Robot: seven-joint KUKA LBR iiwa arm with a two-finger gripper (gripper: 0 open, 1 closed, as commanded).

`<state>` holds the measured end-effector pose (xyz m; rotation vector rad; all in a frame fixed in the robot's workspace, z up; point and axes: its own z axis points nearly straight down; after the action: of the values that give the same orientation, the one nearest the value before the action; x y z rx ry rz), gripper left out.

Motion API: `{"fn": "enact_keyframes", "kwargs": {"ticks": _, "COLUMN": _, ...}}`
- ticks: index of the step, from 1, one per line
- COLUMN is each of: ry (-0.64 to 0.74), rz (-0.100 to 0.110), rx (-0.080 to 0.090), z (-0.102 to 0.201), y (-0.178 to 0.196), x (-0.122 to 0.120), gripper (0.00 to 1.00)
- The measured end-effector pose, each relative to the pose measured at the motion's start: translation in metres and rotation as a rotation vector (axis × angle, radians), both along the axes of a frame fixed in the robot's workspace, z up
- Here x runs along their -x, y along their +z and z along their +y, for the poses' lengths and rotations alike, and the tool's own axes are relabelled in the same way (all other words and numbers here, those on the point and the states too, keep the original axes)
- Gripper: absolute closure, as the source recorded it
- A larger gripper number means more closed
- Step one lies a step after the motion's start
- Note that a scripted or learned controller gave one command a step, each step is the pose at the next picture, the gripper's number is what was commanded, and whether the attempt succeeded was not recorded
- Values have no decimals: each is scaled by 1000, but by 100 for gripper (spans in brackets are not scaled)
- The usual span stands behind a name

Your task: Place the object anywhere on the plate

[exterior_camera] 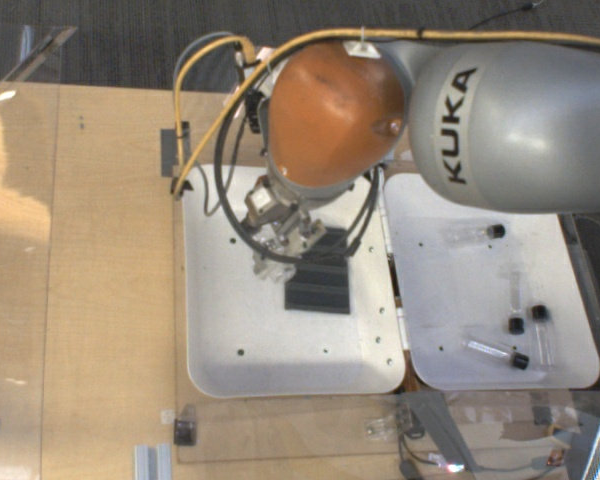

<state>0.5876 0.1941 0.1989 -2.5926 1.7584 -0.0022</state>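
Where the wooden desk (80, 268) gives way to the left bin (220, 348), the gripper (280, 240) hangs low over the bin's upper middle, under the arm's orange band (330, 113); whether its fingers are apart or together cannot be told, since cables and the wrist crowd them. Just beside it to the right lies the plate (318, 278), a dark, flat, ribbed rectangular slab. In the right bin (420, 358) lie several clear tubes with black caps (500, 353), well apart from the plate.

arm (500, 118): glossy grey metal | bins (220, 358): matt white plastic | bench (80, 268): pale wood
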Motion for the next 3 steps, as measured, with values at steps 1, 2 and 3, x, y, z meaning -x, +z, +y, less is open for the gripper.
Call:
{"fn": "enact_keyframes", "kwargs": {"ticks": 1, "ry": 286, "rz": -2, "rx": 0, "z": 42, "y": 57, "x": -73, "gripper": 100}}
{"fn": "enact_keyframes", "kwargs": {"ticks": 2, "ry": -352, "rz": 0, "rx": -4, "z": 42, "y": 165, "x": -82, "gripper": 100}}
{"fn": "enact_keyframes", "kwargs": {"ticks": 3, "ry": -36, "rz": 1, "rx": -1, "z": 43, "y": 97, "x": -57, "gripper": 100}}
